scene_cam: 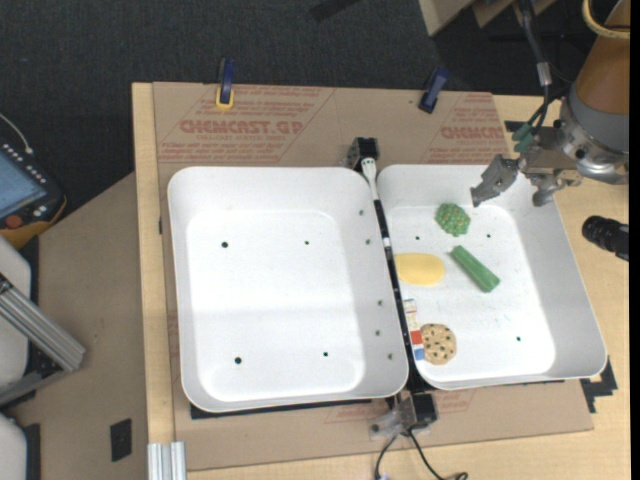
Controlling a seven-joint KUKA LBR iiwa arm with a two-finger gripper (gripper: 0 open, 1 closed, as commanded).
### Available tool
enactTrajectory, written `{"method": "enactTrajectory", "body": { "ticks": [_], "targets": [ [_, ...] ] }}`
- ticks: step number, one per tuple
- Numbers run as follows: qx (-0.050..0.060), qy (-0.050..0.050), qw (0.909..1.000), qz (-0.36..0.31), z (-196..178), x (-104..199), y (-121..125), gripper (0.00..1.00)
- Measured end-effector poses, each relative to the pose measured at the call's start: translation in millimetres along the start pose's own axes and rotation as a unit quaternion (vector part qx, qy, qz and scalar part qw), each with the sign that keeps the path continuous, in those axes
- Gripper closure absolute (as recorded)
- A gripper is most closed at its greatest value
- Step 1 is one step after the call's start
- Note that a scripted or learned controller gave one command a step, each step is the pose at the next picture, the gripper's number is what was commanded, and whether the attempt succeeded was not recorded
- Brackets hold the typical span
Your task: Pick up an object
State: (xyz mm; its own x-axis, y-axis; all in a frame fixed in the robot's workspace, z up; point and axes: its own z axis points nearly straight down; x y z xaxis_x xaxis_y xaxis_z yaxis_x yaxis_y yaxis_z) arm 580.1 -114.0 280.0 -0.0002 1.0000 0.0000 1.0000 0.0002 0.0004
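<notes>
White plastic bins sit on the bench; down-left of the jaws we see a yellow piece, a cookie, a green lump and a green stick. Spread and empty, they hover: we judge the approach underway; next comes descending onto one.

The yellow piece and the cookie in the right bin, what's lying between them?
Nothing: in the camera view, only bare white bin floor separates the yellow piece from the cookie below it.
</notes>
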Motion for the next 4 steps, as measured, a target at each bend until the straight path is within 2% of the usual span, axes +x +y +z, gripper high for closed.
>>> {"method": "enactTrajectory", "body": {
  "ticks": [1, 2, 3, 4],
  "targets": [
    [0.007, 0.001, 1.0000, 0.002, 89, -8, -64, 0.00],
    [0.006, 0.001, 1.0000, 0.002, 197, -32, -57, 0.00],
    [-0.010, -0.005, 0.9999, 0.001, 50, -88, -9, 0.00],
    [0.002, 0.000, 1.0000, 0.002, 61, -102, -51, 0.00]
  ]
}}
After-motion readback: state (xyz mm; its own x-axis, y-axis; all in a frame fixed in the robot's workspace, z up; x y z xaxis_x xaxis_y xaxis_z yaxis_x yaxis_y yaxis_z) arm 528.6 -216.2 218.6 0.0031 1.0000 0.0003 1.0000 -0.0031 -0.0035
